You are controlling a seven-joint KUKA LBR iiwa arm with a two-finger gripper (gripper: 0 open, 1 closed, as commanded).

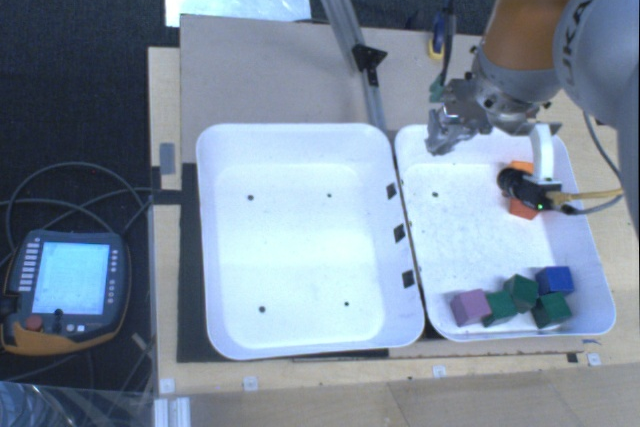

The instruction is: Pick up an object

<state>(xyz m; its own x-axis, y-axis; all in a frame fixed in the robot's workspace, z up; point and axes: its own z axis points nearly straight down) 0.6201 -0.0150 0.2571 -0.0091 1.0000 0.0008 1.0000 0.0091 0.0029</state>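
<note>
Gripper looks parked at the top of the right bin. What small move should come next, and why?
Probably travel toward the bin's near edge. The gripper hangs over the far left corner of the right bin, while the pink block, green blocks and blue block cluster at the near right corner.

One fixed camera above looks slantwise down on both bins (300,140).

End effector (447,137) over right bin (590,255); blocks (512,300) in near corner.
</note>
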